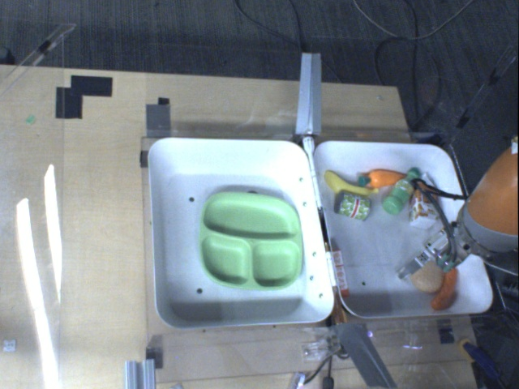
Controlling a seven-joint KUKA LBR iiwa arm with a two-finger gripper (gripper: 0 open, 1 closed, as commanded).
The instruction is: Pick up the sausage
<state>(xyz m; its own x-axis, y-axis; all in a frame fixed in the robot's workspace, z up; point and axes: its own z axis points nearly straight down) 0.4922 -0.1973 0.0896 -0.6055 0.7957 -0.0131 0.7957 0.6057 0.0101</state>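
The gripper hangs low in the right bin's near right corner, apparently placed for the grasp, just left of the orange sausage lying against the wall, though I cannot tell its grip state.

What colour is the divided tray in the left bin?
Light green, seen plainly in the camera view: the tray lies in the left bin.

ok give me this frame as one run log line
gripper: low in right bin, near corner | sausage: beside gripper, grasp not confirmed | nearby: bread roll | left bin: green tray
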